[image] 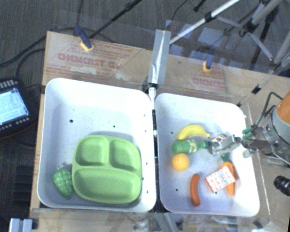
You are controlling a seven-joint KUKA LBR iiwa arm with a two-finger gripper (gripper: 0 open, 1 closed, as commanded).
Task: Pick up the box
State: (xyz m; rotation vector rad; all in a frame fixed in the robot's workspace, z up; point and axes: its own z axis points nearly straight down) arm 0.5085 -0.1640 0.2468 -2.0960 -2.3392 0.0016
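The box [220,179], a small white carton with red print too small to read, lies flat and slightly skewed in the right bin [239,205], toward that bin's right wall and nearer its front edge than its back. It leans against or overlaps a carrot [229,178] just behind and to its right, so a grasp from that side looks crowded. A red sausage-shaped toy [195,189] lies just left of it, closer to the front edge.

The gripper [220,144] hangs over the bin's middle, behind the box and apart from it, close to a green bottle [190,145]; whether its jaws are wide or narrow I cannot tell. Nothing is visibly between them, so the pick seems not yet made.

A banana [193,131] sits behind the bottle, an orange [180,162] in front of it.

The left bin [60,105] carries a green divided tray [108,169] near its front edge, a green knobbly fruit [63,181] touching the tray's left corner.

On the surface behind the bins, a cardboard sheet [99,62] bears faded red lettering, seemingly "CHEMCAST".
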